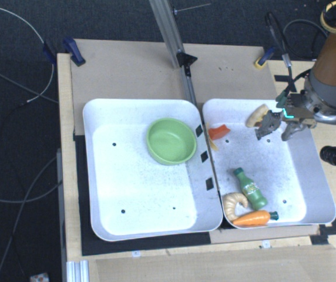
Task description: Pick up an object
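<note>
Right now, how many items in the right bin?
5: orange piece by the left wall, tan item beside the gripper, bottle mid-bin, croissant and carrot at the near edge. The gripper may hide more.

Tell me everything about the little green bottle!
The green bottle looks like shiny toy plastic, with a darker green cap and a pale label around its middle. It lies on its side in the right bin, cap pointing up-left. Its lower end rests against the croissant and the carrot.

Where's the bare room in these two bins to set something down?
Left bin: bare floor below and left of the green bowl. Right bin: a patch between the gripper and green bottle. Crowded at its near edge: croissant, carrot.
</note>
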